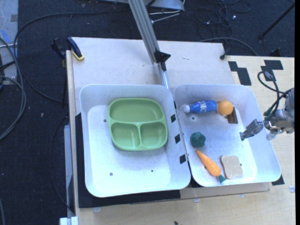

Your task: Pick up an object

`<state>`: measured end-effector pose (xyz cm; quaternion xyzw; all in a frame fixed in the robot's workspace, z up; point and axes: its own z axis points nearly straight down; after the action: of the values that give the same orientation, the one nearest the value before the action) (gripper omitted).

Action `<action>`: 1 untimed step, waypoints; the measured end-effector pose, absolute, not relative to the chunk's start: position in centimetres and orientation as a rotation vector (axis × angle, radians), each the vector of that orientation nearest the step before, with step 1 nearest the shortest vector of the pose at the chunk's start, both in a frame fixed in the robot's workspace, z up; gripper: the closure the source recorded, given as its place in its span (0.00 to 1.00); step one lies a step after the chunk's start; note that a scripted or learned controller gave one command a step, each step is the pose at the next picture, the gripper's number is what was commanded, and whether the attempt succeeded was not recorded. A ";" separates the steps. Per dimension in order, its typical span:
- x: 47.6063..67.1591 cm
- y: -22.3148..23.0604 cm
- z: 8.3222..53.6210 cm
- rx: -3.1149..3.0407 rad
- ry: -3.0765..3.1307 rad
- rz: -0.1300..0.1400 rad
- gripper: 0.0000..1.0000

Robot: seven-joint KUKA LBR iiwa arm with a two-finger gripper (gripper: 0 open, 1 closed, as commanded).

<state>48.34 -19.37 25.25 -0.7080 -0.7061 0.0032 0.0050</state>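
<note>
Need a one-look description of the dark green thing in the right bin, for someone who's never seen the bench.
Start at the right-hand white bin, the one without the green divided plate. Near its middle, close to the wall shared with the other bin, sits a small dark green lumpy object, just above the carrot and below the blue bottle. It is the only dark green item in that bin, rounded and stubby.

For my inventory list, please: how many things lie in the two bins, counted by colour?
Green: 2, the divided plate and the small dark green item
Orange: 2, the ball and the carrot
Blue: 1, the bottle
Brown: 1, the block
Tan: 1, the bread slice
Total: 7
</note>
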 end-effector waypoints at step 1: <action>48.6 -19.3 25.8 -2.221 -2.223 0.001 0.00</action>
<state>48.58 -19.33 25.83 -0.7068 -0.7074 0.0003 -0.0001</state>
